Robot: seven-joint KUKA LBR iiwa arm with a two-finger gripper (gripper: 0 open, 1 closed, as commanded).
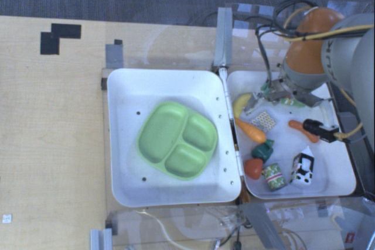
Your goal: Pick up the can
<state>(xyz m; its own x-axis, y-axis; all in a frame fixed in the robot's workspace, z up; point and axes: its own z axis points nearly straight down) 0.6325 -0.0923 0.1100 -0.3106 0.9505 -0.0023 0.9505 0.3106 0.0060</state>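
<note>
Overhead slanted view of the bench. The can [273, 176], a short cylinder with a patterned green and red wrapper, lies in the right bin [345, 181] near its front wall, tipped on its side or steeply tilted (which of the two cannot be settled here). It sits between a tomato [253, 168] just to its left and a black-and-white carton [303, 169] to its right, close to both. The gripper [262, 95] hangs over the back part of the same bin, beside a banana [241, 105] and above a carrot [251, 131] and a small dotted card [265, 120]; whether it is apart or together cannot be told, since the wrist and cables crowd that spot. The relation that governs the coming move: the can lies well apart from the gripper, toward the front edge of the bin and slightly to the viewer's right, with the carrot and a dark green piece [262, 151] in between. The can's long axis appears to run roughly front to back, leaning right. The left bin [120, 178] holds a green divided plate [178, 139].
</note>
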